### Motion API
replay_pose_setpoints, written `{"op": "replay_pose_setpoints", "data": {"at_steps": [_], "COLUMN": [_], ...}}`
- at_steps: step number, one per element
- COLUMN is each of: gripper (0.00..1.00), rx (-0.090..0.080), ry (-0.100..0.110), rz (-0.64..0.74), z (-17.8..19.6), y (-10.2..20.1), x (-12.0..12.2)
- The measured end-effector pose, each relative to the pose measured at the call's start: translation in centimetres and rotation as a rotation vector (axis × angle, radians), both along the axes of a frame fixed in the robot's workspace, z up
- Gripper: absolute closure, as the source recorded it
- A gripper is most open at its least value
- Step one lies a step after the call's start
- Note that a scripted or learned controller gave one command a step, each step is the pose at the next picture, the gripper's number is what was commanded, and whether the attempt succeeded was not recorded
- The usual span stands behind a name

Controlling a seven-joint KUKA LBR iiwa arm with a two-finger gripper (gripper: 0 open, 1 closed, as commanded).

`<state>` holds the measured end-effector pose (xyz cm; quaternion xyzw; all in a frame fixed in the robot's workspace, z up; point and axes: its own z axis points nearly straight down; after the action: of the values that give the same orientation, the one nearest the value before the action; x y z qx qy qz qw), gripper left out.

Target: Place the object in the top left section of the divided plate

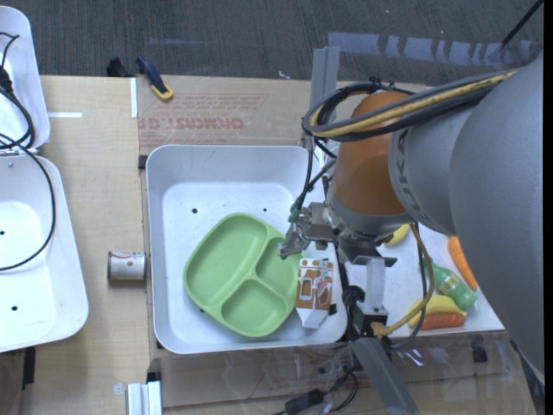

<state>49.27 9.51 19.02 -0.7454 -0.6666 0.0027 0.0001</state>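
A light green divided plate (238, 275) lies tilted in the white bin (173, 188), with one large section and two smaller ones. A small brown and white carton (314, 290) stands at the plate's right edge, against the bin's right wall. My gripper (294, 242) hangs over the plate's upper right rim, just above and left of the carton. The grey and orange wrist (371, 171) behind it hides the bin's right side. I see nothing lying in any section of the plate.
The right bin holds toy food: a yellow banana (432, 305), an orange carrot (461, 262) and a green bottle (451, 285). A small can (127, 266) lies on the bench left of the bin. A white basin (26, 249) sits far left.
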Motion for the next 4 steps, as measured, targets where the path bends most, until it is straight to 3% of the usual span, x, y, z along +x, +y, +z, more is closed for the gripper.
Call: {"op": "replay_pose_setpoints", "data": {"at_steps": [1, 2, 3, 4], "gripper": [0.00, 0.00, 1.00, 1.00], "rx": [0.001, 0.003, 0.002, 0.009], "ry": [0.001, 0.001, 0.002, -0.018], "rz": [0.002, 0.304, 0.301, 0.542], "z": [0.5, 0.0, 0.8, -7.0], "y": [-1.7, -3.0, -3.1, 1.6], "x": [-1.6, -1.5, -1.5, -1.2]}}
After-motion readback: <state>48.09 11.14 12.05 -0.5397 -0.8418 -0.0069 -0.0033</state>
